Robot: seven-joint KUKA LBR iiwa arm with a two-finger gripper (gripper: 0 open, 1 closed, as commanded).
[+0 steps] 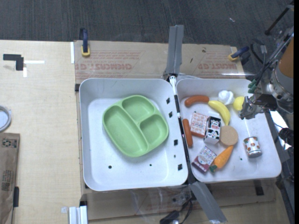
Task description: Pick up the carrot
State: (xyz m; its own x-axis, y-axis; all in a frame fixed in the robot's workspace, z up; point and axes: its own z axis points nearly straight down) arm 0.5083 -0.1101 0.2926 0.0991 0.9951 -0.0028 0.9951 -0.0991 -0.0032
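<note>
Hovering over the right bin's [273, 169] far-right edge, the tool [248, 112] hangs with its opening impossible to judge. The carrot [223, 157] lies toward that bin's near wall, below-left of the tool, long axis slanting, leaf end nearest.

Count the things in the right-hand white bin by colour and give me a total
Orange: 1, tapered orange carrot
Yellow: 2, curved yellow banana, small yellow lemon
Red-orange: 2, sausages
Tan: 1, round bread disc
White: 1, lumpy white item
Printed cartons: 3
Silver can: 1
Total: 11
</note>
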